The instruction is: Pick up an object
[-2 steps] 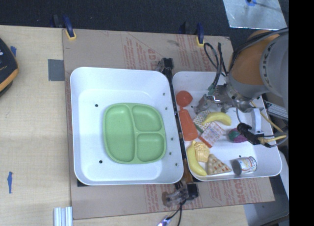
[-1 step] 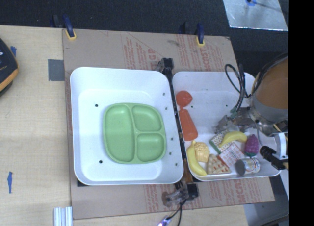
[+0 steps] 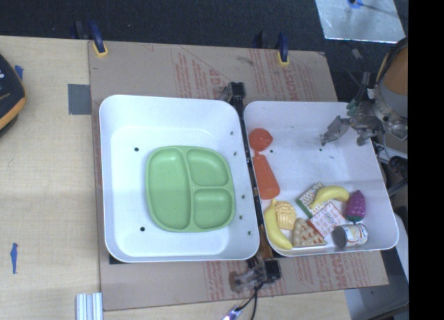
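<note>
My gripper (image 3: 347,135) hangs over the far right part of the right bin (image 3: 298,121), above bare white floor. It is open, with nothing between its fingers. The toy food lies nearer the front: an orange carrot (image 3: 266,176) with a round orange piece (image 3: 260,138) along the left wall, and a pile in the front corner. That pile holds a yellow banana (image 3: 276,232), a corn cob (image 3: 285,212), a second banana (image 3: 330,194), a purple fruit (image 3: 356,204), a small can (image 3: 351,234) and a pizza slice (image 3: 302,231).
The left bin (image 3: 118,124) holds a green divided plate (image 3: 189,188). A ridge with clips separates the two bins (image 3: 244,166). Both bins rest on a cardboard sheet (image 3: 173,69) clamped to the wooden bench. A yellow-black device (image 3: 8,93) lies at the far left.
</note>
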Controlling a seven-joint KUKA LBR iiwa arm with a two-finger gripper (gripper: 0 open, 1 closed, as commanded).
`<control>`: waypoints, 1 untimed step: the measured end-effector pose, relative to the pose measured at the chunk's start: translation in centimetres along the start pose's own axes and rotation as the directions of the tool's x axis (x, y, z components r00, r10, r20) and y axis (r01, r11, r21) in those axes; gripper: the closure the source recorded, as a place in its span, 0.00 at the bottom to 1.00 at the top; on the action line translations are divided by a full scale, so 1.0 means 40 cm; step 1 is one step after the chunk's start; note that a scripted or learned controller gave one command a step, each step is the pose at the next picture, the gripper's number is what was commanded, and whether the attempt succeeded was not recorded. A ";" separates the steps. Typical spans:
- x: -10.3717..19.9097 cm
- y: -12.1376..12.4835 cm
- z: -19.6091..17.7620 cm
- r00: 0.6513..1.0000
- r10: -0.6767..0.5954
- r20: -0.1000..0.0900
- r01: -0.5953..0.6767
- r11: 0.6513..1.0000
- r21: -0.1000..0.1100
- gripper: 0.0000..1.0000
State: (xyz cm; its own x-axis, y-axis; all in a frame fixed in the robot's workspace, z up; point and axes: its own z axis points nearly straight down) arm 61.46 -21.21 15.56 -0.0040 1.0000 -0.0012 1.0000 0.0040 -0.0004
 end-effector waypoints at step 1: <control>0.117 -0.184 0.088 1.000 0.000 -0.002 0.000 1.000 0.005 0.00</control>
State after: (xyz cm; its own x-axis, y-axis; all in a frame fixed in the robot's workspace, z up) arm 54.08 -16.58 12.04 -0.0043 1.0000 0.0003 1.0000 0.0043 -0.0052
